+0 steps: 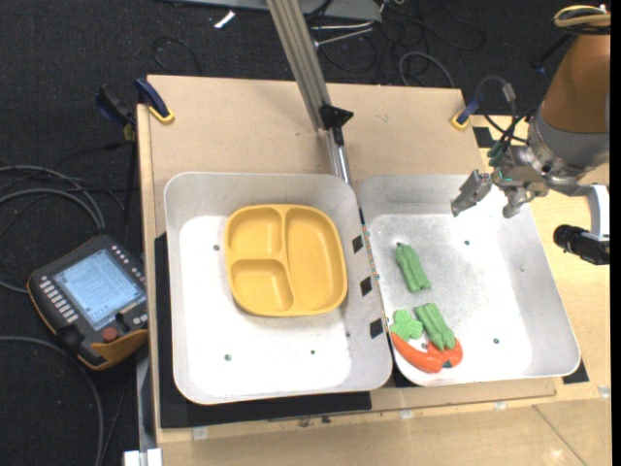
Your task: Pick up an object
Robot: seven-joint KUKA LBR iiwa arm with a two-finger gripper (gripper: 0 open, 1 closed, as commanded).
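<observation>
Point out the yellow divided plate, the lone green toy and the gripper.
yellow divided plate (pixel 287 260), camera view, centre ridge.
lone green toy (pixel 412 267), camera view, its middle.
gripper (pixel 491 200), camera view, between its open fingertips.

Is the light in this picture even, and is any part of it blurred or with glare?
Camera view: light is soft and even; the yellow divided plate casts a faint shadow; the white bins look bright without harsh glare; the gripper and the green toys are slightly soft.

Tray (pixel 287 259) in L bin (pixel 194 260), veg (pixel 412 267) in R bin (pixel 524 289).
</observation>
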